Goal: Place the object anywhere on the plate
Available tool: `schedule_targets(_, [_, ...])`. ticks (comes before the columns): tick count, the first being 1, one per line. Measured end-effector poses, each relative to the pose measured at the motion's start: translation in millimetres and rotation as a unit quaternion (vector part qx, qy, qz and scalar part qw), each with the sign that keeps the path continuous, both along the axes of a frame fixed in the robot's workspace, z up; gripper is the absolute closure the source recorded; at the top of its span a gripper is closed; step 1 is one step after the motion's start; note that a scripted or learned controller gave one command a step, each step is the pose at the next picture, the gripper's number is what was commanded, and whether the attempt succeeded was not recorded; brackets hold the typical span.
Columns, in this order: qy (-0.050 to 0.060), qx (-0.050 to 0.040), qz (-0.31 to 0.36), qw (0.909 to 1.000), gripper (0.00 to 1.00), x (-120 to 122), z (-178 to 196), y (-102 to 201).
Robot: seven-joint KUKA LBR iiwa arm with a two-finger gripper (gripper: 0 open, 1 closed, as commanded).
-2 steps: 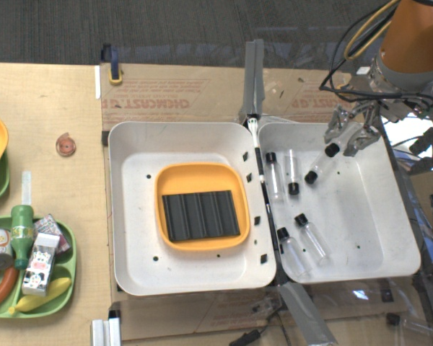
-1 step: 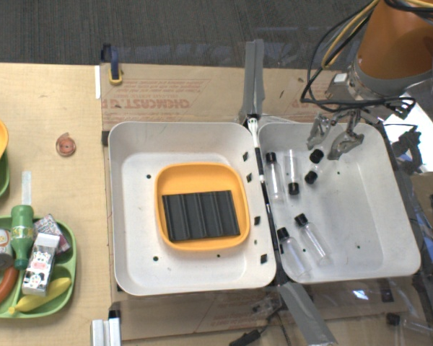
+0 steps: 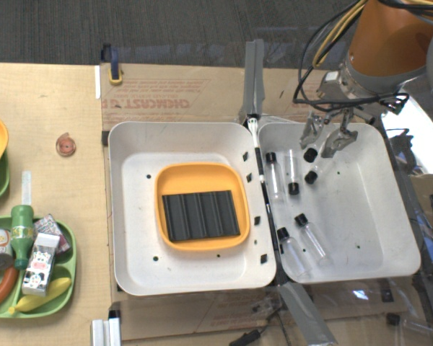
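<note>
Scanning from the left, a green tray (image 3: 58, 283) of toy food is seen on the desk (image 3: 50, 107), with a small pink item (image 3: 66, 145) lying farther back; none of this appears to belong to the task. Next comes the left bin (image 3: 130, 193), in which the yellow plate (image 3: 202, 179) rests near the middle. A dark ribbed insert (image 3: 200, 215) lies on the plate, and nothing else is seen resting there, so the placing is judged not yet done.

In the right bin (image 3: 375, 222) several clear tubes with black caps are scattered. Two lie along the left wall (image 3: 273, 173), one pair sits near the front (image 3: 307, 235), and a further capped tube (image 3: 309, 173) lies toward the far side, just below the end effector (image 3: 325, 147). The object to be moved is taken to be one of these tubes, all of which lie in the right bin, well apart from the plate.

At the far right the end effector hangs over the far part of the right bin. Its fingers are seen spread, and nothing is shown between them. A black cap (image 3: 309, 153) sits close beside one finger, but whether it is touched cannot be told.

By this reading the task is at its start: a tube has to be grasped, lifted over the divider between the bins, and set down on the plate.
</note>
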State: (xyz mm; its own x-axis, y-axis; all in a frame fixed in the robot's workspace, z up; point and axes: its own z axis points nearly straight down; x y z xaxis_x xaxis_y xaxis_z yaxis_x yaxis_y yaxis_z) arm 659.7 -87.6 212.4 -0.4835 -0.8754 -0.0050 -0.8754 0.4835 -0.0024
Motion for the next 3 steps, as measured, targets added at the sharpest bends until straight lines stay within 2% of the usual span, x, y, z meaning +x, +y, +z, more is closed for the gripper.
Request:
schedule_targets(1, [0.000,-0.0001,0.036,0.9993,1.00,0.0,14.7,13.3])
schedule_targets(2, [0.001,-0.0003,0.109,0.9940,1.00,-0.4,-19.9,20.1])
schedule_targets(3, [0.000,-0.0002,0.193,0.9812,1.00,-0.2,-11.0,45.7])
